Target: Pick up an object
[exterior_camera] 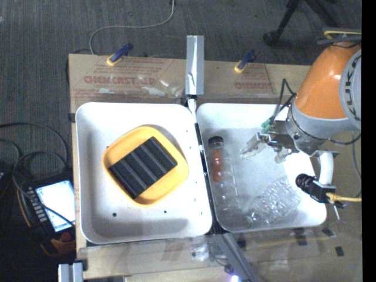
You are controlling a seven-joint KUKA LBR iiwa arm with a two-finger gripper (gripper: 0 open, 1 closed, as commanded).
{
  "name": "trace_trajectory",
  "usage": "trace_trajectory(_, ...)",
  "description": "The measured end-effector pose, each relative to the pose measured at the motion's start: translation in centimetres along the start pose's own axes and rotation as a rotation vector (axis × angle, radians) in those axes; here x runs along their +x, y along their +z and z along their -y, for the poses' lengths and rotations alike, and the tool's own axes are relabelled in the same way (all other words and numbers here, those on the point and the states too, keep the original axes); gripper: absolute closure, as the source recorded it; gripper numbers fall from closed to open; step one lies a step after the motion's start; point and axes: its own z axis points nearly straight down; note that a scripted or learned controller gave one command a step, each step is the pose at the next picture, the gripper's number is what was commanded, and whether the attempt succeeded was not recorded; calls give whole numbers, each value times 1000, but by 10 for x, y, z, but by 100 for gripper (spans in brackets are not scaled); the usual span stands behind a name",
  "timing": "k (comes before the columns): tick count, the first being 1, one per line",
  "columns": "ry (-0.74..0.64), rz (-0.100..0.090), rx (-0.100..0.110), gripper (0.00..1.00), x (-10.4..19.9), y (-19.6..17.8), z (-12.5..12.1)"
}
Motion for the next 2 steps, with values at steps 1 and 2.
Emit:
trace_trajectory(1,127,1,2,0,-118,30,-6)
trace_trajectory(2,59,0,2,0,-102,17,27)
